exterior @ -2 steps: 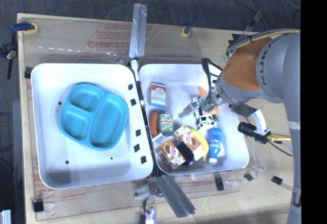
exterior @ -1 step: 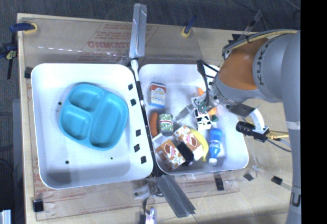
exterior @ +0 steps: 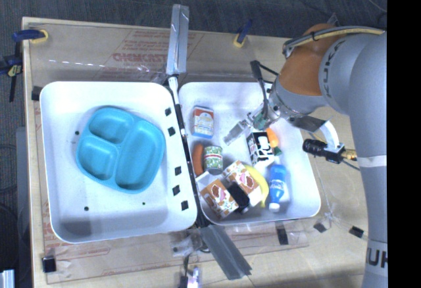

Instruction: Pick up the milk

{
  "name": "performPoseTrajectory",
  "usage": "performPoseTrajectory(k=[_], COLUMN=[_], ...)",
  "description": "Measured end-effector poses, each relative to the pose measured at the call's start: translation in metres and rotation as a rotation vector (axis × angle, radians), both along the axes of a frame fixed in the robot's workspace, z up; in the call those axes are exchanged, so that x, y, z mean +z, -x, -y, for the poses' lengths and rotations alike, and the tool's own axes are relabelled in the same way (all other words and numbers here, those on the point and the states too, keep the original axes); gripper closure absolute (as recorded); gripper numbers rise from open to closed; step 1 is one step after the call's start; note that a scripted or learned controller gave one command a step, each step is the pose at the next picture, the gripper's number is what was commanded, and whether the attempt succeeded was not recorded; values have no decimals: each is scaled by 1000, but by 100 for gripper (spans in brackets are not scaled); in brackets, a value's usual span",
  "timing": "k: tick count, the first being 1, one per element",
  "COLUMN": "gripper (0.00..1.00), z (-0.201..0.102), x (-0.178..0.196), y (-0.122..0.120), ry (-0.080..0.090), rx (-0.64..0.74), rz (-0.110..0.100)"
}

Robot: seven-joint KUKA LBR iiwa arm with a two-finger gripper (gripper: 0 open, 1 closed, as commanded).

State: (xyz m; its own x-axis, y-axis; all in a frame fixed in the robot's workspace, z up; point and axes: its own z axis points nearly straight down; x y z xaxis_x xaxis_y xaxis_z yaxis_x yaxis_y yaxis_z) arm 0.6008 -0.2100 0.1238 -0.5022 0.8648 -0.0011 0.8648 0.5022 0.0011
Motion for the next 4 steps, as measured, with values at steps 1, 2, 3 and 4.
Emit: performPoseTrajectory(k=[1,2,3,4], gripper=[0,100,0,0], z=[1,1,0,-1], x=[92,102,102,90], y=[13,12,12,8], ry=[0,1,1,-1], rx=[0,6,6,119], rz=[-1,0,0,-3])
